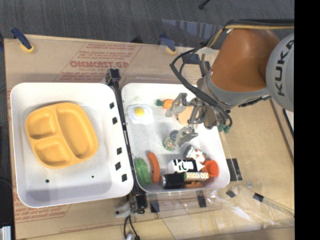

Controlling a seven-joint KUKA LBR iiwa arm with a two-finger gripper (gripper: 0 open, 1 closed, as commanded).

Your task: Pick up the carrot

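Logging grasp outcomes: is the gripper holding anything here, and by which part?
Nothing held. The gripper hangs open over the right bin; the carrot lies on the bin floor beside its upper finger, not between the fingers.

A yellow divided tray (61,134) lies in a white bin (20,149); the carrot (168,104) is orange, green-tipped.

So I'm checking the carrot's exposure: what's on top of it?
The tool hangs over the carrot, covering its right part. The green top and some orange show at the left; the covered rest cannot be seen.
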